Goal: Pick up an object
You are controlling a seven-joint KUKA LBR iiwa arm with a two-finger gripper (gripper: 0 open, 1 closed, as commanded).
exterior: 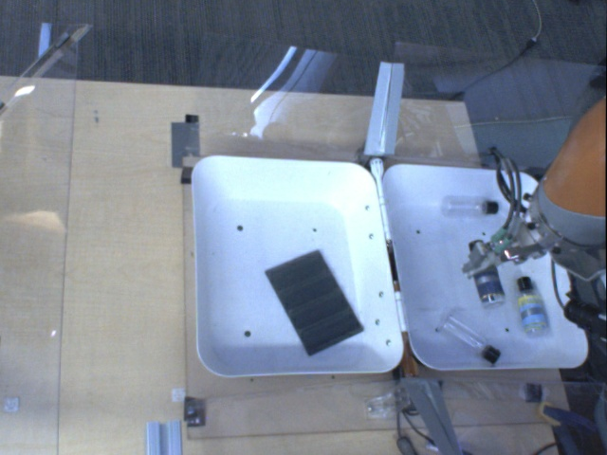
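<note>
From above, the bench (104, 254) carries two white bins side by side. The left bin (228, 207) holds one thing: a dark ribbed slab (314, 301), lying flat and turned at a slant, towards the bin's near right part.

The right bin (427, 216) holds four small bottles. One clear vial with a black cap (469, 206) lies on its side near the far wall. A second clear vial (469, 336) (also black-capped) lies on its side near the front wall. A bottle with a dark label (489, 286) sits about mid-bin, and a bottle with a yellow label (532, 311) stands just to the right of it, apart from it.

The arm (579, 183) comes in from the right, its orange band at the frame edge. The gripper (486, 254) sits low over the right bin, directly above the dark-labelled bottle; whether the claw is open or closed, I cannot tell, nor whether it touches that bottle.
</note>
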